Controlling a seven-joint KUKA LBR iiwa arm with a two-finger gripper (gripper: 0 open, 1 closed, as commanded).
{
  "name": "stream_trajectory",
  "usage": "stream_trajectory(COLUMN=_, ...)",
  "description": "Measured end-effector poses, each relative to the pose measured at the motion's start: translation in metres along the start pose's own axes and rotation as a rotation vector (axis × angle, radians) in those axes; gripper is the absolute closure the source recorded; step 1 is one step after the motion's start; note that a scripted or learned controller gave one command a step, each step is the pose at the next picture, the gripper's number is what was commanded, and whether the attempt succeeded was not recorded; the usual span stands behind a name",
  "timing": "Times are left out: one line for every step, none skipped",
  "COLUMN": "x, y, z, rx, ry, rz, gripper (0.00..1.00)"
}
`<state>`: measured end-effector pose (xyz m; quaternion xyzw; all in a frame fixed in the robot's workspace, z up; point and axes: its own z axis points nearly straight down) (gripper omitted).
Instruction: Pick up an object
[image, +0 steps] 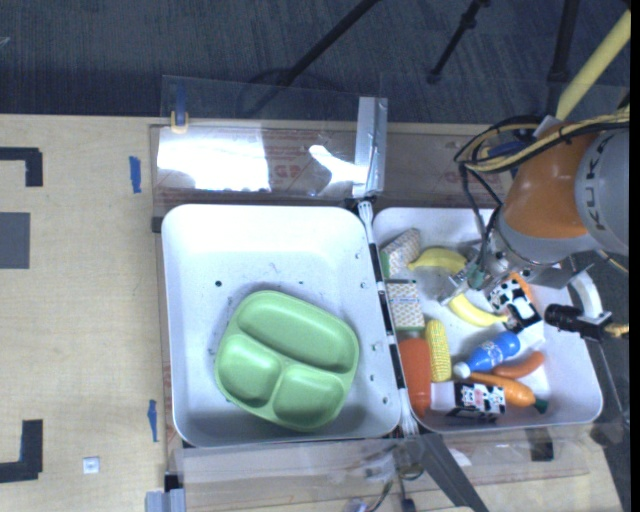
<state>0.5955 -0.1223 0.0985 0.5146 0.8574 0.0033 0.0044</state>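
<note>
A grey KUKA arm (590, 190) with an orange band reaches in from the right over the right-hand white bin (585, 400), one of two shallow bins sitting side by side on a pale wooden bench (75, 300). Its pincer (484, 272) is lowered into the upper middle of that bin, among the toys; whether it is apart or together cannot be told from this slanted overhead view, and nothing can be seen held in it.

The right bin is crowded with play food. A yellow banana (438, 260) lies near the top, just left of the pincer, and a second banana (476, 311) lies just below it. A black-and-white cow-patterned item (512, 296) rests beside the wrist. Lower down are an ear of corn (437, 348), upright along the bin's length, a blue-and-white bottle (495, 354), an orange carrot (512, 390) with a green tip, a red-orange piece (416, 378) against the left wall, and another cow-patterned carton (478, 399) lying on its side near the bottom edge. A speckled grey-tan item (402, 247) sits at the upper left corner.

The left bin (200, 250) holds a green divided plate (288, 358), tilted toward its lower half. A clear plastic panel (260, 150) stands behind the left bin. Yellow and black cables (500, 145) loop above the arm.
</note>
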Motion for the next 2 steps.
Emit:
stream_trajectory(x=0.041, y=0.032, z=-0.116, rx=0.007, ry=0.002, rz=-0.019, gripper=1.00)
stream_trajectory(x=0.142, y=-0.003, z=-0.092, rx=0.012, ry=0.004, rz=0.218, gripper=1.00)
